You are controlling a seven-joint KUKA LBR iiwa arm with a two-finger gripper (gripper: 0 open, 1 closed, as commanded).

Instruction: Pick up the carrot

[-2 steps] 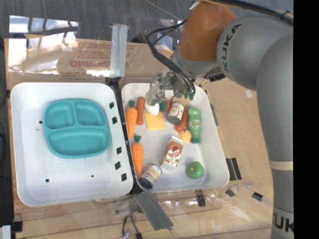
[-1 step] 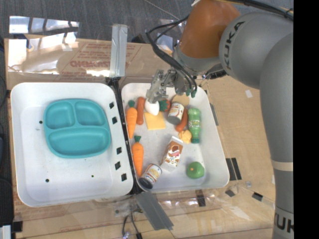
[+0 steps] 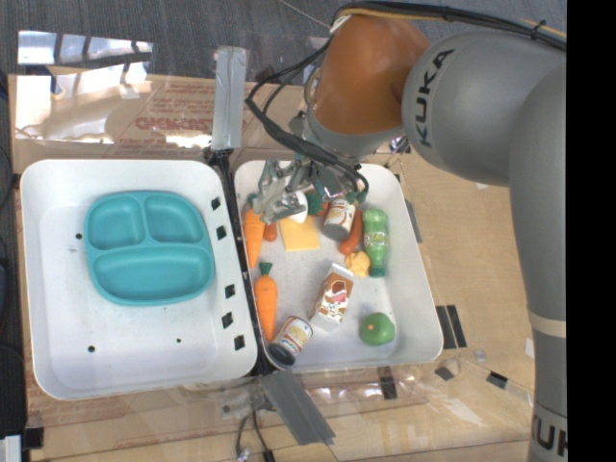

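In the right bin (image 3: 423,301), the gripper (image 3: 281,198) hovers above the upper carrot (image 3: 252,239); whether it is open, I cannot tell. This looks like the approach; next it needs lowering onto the carrot.

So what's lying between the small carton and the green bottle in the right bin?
In the camera view, a small yellow piece sits between the carton and the green bottle, right beside the bottle's lower end.
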